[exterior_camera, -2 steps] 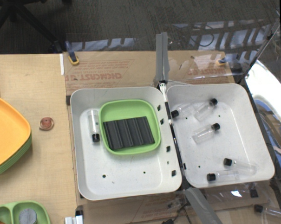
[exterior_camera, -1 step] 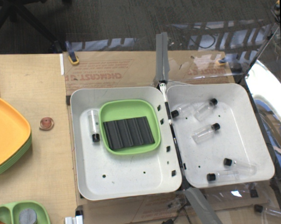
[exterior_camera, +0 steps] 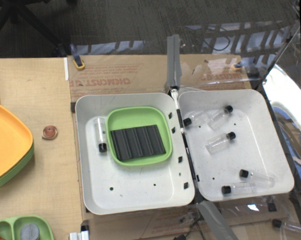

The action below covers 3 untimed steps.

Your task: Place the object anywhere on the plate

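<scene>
Nearest us, at the desk's (exterior_camera: pixel 49 186) front left corner, a green tray (exterior_camera: pixel 11 228) with compartments pokes in; a grey round piece sits in one of them.

Up to the two bins. In the right bin (exterior_camera: pixel 271 136), two clear vials lie near the front wall: one (exterior_camera: pixel 238 189) with its black cap to the left, another (exterior_camera: pixel 255 176) just behind it. Mid-bin lies a third vial (exterior_camera: pixel 220 143), and further back a fourth (exterior_camera: pixel 220 116), both with their caps at the right end. A lone black cap (exterior_camera: pixel 187 122) rests by the left wall.

The front half of the left bin (exterior_camera: pixel 134 192) is bare white floor. Behind that sits the green plate (exterior_camera: pixel 138 115), with a dark ribbed slab (exterior_camera: pixel 139 142) lying flat on it, well inside the rim. Just beside the plate's left edge, on the bin floor and off the plate, lies one more clear vial (exterior_camera: pixel 101 134), black cap towards us.

Out left on the desk, a small reddish knob (exterior_camera: pixel 50 132) stands alone, and orange plates (exterior_camera: pixel 7 143) are stacked at the edge.

Furthest back, brown cardboard (exterior_camera: pixel 119 78) runs under the bins, then dark carpet (exterior_camera: pixel 111 19).

As for the tool, wide or narrow, I cannot tell.
</scene>
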Available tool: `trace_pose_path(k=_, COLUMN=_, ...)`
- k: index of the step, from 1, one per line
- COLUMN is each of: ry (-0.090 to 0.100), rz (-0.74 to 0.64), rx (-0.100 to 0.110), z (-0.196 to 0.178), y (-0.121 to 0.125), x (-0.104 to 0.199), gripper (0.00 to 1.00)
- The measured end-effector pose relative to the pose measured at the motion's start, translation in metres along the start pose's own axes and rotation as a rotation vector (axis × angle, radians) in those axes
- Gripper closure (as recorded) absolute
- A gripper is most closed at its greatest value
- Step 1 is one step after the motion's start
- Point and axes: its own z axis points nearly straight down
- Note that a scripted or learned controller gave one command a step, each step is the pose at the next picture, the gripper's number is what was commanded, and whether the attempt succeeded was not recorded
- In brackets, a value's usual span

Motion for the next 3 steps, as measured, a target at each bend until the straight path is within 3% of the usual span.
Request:
trace_pose_path(k=1, ry=-0.002, rz=-0.051, rx=0.000, z=0.0003, y=-0.0017, x=0.0010, gripper=0.00)
trace_pose_path(k=3, ry=0.000, rz=0.002, rx=0.000, z=-0.0001, y=-0.0005, x=0.0004, gripper=0.00)
